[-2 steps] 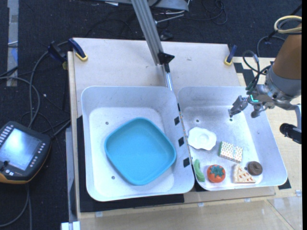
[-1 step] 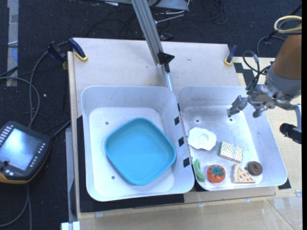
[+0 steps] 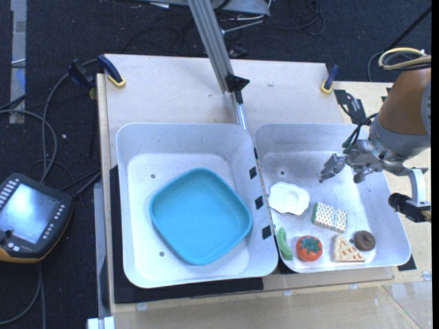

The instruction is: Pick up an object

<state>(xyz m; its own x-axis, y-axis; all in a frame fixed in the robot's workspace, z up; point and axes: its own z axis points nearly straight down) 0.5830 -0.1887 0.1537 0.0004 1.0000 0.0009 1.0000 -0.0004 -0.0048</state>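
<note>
Over right bin (image 3: pixel 384 252), gripper (image 3: pixel 345 170) seemingly empty, fried egg (image 3: pixel 289 198) below

A robotics lab: plywood bench (image 3: pixel 178 91) clamped at its corners, w/ two white bins (image 3: pixel 137 149), on dark carpet strewn w/ cables (image 3: pixel 55 125). A teach pendant (image 3: pixel 27 214) lies at left; an aluminium camera mast (image 3: pixel 209 33) rises behind; a grey-and-orange industrial arm (image 3: pixel 405 115) reaches in.

We look down at a slant from a single fixed camera above the bench (image 3: pixel 206 88), far enough back to take in both white bins, the left bin (image 3: pixel 137 149) and right bin (image 3: pixel 384 252). The arm (image 3: pixel 405 115) enters from our right, its gripper (image 3: pixel 346 170) over the right bin.
</note>
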